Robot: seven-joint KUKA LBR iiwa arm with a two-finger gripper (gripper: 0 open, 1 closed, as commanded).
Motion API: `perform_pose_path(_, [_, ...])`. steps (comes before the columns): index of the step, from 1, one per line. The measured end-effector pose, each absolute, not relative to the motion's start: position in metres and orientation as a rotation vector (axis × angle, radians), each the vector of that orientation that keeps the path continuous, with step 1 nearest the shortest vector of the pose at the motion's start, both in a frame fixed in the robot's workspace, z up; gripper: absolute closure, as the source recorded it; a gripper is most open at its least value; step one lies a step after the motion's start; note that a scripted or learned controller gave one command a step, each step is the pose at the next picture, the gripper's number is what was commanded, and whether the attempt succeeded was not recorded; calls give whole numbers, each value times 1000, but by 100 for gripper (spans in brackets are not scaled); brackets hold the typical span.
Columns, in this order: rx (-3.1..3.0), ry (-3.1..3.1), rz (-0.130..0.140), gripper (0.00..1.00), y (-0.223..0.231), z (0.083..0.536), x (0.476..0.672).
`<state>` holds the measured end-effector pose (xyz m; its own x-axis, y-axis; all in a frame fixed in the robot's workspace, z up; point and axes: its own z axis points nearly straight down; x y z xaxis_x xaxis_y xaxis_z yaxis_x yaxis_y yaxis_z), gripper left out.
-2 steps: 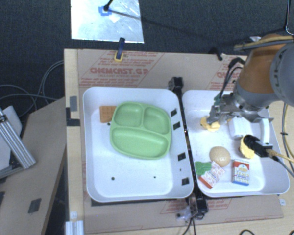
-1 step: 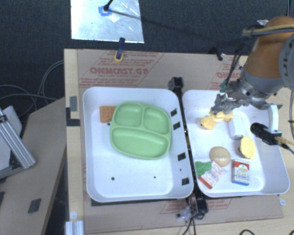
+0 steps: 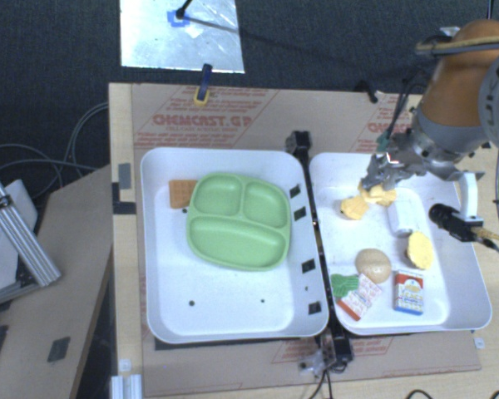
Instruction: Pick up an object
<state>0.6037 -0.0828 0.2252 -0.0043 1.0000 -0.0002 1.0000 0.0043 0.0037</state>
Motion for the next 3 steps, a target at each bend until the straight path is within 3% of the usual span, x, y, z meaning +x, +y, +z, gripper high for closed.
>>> perform_pose_path(1, [2216, 2228, 0, 100, -61, 229, 563])
perform_pose_path(2, [2222, 2223, -2, 100, -69, 221, 531])
perform_pose_path(3, [2216, 2225, 2, 100, -68, 231, 543])
